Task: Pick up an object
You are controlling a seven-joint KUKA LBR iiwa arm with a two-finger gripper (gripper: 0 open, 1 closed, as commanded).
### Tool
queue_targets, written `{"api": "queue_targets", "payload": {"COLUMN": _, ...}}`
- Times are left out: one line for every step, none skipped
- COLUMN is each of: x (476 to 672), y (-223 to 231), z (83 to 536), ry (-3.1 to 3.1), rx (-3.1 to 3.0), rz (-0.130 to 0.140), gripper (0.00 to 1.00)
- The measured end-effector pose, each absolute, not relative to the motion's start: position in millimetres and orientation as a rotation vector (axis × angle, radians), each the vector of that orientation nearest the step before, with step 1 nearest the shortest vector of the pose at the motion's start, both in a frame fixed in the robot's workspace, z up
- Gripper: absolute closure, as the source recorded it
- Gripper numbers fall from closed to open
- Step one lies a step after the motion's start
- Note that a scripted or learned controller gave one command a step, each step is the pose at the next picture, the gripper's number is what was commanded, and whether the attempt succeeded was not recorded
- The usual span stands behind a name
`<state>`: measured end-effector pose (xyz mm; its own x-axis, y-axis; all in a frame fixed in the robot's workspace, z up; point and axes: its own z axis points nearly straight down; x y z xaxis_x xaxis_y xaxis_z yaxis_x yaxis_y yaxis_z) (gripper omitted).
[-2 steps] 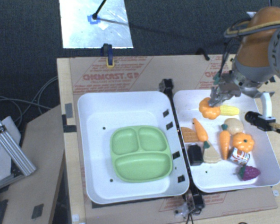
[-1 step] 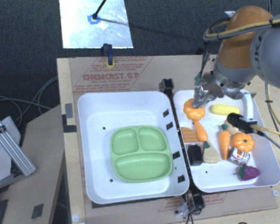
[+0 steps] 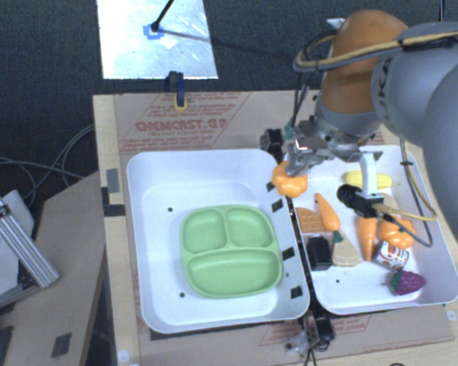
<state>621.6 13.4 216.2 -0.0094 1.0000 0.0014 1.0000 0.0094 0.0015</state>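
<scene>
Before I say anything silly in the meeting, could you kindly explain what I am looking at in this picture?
One camera looks down at a slant on a bench. The grey machine on the right is a robot arm; its gripper hangs over the divide between two white bins, right above a small orange toy fruit, though I cannot tell whether that is held. The left bin holds a green divided plate. The right bin holds toy food: carrots, corn and purple grapes.

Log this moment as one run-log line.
pincer: over bin divider | item: orange toy fruit right under it, grasp unclear | left bin: green sectioned plastic plate | right bin: toy food
</scene>
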Motion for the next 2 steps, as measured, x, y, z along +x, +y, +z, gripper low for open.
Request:
{"api": "queue_targets", "payload": {"x": 618.5, "y": 70, "z": 213, "ry": 2.232, "rx": 2.211, "rz": 0.003, "gripper": 1.0}}
{"api": "queue_targets", "payload": {"x": 622.5, "y": 89, "z": 234, "ry": 2.228, "rx": 2.214, "rz": 0.003, "gripper": 1.0}}
